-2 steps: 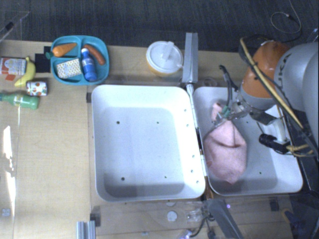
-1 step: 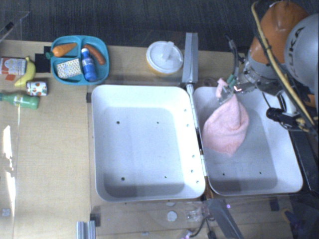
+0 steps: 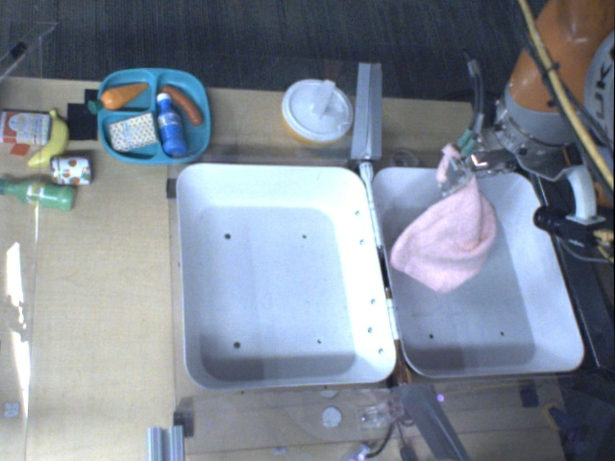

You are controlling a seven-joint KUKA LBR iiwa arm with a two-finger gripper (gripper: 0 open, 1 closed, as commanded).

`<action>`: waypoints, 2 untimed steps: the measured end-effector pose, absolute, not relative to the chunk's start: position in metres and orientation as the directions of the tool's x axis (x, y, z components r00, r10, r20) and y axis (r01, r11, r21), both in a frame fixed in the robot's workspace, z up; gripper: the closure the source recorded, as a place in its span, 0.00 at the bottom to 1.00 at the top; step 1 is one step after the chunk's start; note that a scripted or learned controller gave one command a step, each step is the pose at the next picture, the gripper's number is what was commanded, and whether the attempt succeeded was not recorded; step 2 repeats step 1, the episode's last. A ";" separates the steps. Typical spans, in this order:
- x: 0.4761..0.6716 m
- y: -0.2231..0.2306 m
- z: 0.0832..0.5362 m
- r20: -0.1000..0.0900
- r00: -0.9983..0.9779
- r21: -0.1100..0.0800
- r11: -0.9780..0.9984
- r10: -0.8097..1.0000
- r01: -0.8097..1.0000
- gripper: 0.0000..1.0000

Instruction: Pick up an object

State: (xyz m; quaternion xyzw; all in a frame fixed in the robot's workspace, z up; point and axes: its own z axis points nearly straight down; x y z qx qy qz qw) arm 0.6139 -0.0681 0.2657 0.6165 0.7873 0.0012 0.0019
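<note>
A pink cloth [image 3: 444, 241] is in the right bin [image 3: 538, 344], toward its back left. One corner of the cloth is drawn up to a peak at my gripper [image 3: 463, 161], which is shut on that corner above the bin's back edge. The rest of the cloth hangs down and spreads into a rounded heap near the bin floor. The grey arm with its orange band [image 3: 567, 27] comes in from the upper right.
The left bin [image 3: 279, 277] sits beside the right one, with a metal bracket [image 3: 365, 113] behind the seam. Behind the bins are a white lidded cup [image 3: 317, 111] and a blue divided plate [image 3: 154, 113] of toy food. A banana, can and green bottle [image 3: 38, 194] lie far left.
</note>
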 end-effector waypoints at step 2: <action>0.651 -0.063 0.183 -0.001 -0.217 0.000 0.217 0.976 0.976 1.00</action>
